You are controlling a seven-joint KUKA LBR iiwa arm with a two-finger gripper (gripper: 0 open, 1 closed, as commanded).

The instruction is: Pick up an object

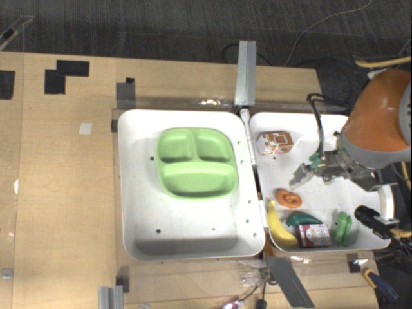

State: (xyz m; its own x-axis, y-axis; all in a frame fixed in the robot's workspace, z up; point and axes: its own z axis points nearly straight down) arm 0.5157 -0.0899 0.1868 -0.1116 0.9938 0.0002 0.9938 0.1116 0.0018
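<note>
I have the tool (301, 176) hanging in the right bin (328, 124), its prongs spread wide with nothing between them. Just below sits the orange piece (289, 199), near the banana (280, 226). It looks light, hard and slick to me; I'd pinch across its middle.

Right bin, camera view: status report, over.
Gripper above right bin, nothing seen held. Carrot slice, banana, can lie loose below it. Green divided plate in left bin.
</note>
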